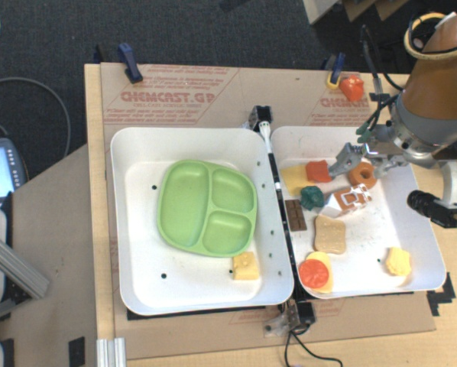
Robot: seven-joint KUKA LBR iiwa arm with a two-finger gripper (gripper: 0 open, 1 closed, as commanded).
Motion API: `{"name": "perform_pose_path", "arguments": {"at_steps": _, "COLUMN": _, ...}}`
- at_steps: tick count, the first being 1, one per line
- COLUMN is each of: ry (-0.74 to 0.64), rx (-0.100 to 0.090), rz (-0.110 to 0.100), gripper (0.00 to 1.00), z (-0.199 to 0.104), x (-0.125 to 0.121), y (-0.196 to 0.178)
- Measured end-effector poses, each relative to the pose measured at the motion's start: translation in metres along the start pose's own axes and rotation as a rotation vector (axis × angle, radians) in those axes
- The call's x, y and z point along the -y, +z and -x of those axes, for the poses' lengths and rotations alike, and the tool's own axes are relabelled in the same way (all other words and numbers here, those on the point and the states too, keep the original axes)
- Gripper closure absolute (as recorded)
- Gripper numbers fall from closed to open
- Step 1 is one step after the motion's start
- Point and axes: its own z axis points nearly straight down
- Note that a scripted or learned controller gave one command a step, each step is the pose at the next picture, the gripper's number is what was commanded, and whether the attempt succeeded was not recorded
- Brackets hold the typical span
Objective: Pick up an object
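Note:
My gripper (349,161) hangs over the upper middle of the right bin (423,228), reaching in from the right. Just below it lies an orange ring (363,177), and an orange-and-white piece (353,199) sits below that. A red-orange block (317,171) and a yellow block (293,178) lie to the gripper's left. Nearby are a teal lump (312,197), a brown bar (295,215), a toast slice (330,235), a red round piece (316,273) and a yellow lump (398,261). I see nothing held.
The left bin (129,205) holds a green divided plate (207,207) and a yellow wedge (246,267) at its front right. The ridge between the bins (278,205) runs just left of the toys. An orange object (351,88) sits on the board behind the right bin.

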Motion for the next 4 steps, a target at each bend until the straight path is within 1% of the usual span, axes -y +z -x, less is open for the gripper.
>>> {"name": "perform_pose_path", "arguments": {"at_steps": 1, "ry": -0.008, "rx": -0.005, "rz": -0.008, "gripper": 0.0, "z": -0.09, "x": 0.014, "y": 0.046}}
{"name": "perform_pose_path", "arguments": {"at_steps": 2, "ry": 0.0, "rx": 0.0, "rz": 0.001, "gripper": 1.0, "z": -0.083, "x": 0.012, "y": 0.033}}
{"name": "perform_pose_path", "arguments": {"at_steps": 3, "ry": -0.005, "rx": -0.003, "rz": -0.003, "gripper": 1.0, "z": -0.136, "x": 0.017, "y": 0.036}}
{"name": "perform_pose_path", "arguments": {"at_steps": 4, "ry": -0.004, "rx": -0.002, "rz": 0.01, "gripper": 1.0, "z": -0.15, "x": 0.048, "y": -0.068}}
